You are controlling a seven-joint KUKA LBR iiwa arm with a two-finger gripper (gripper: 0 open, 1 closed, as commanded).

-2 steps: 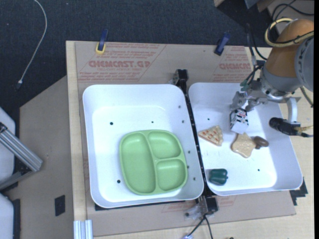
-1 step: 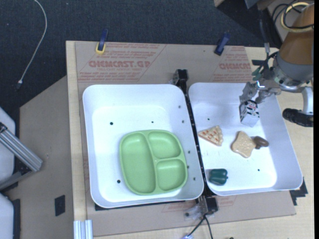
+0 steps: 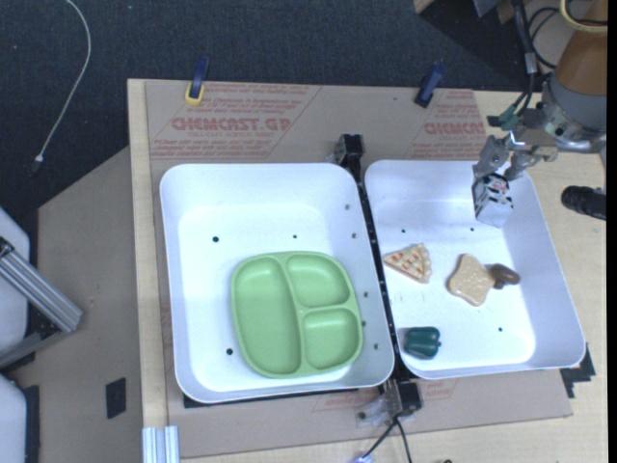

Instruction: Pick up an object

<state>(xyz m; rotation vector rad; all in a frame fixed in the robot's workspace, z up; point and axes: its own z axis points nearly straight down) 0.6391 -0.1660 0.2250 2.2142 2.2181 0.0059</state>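
Over the right white plastic bin's [image 3: 540, 258] far side hangs the grey two-finger gripper [image 3: 492, 199]; its hold cannot be told. Nearest lies the tan toast-shaped toy [image 3: 469, 280], toward the near edge.

The gripper [image 3: 492, 193] hangs over the far part of the right bin [image 3: 540, 350]. Below its jaws the floor is bare. Nearer the camera lie a waffle piece [image 3: 409, 261], toast [image 3: 469, 280], a brown piece [image 3: 503, 276] and a green pepper [image 3: 420, 341].
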